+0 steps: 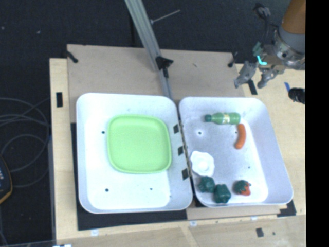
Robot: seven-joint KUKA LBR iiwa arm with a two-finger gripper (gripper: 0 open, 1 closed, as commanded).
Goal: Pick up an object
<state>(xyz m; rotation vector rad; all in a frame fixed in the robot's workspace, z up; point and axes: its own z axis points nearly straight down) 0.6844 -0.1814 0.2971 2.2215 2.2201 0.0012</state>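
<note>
My gripper hangs above the bench just beyond the far right corner of the right bin, its two fingers spread open with nothing between them. In that bin lie a green bottle near the far wall, an orange sausage-shaped piece just below it, a white cup-like object at the left wall, two dark green lumps near the front, and a small red and green vegetable at the front right. All of them sit well below and left of the gripper.
The left bin holds a light green square plate. A grey slanted pole rises from the bench behind the gap between the bins. Cables lie on the dark floor at the left.
</note>
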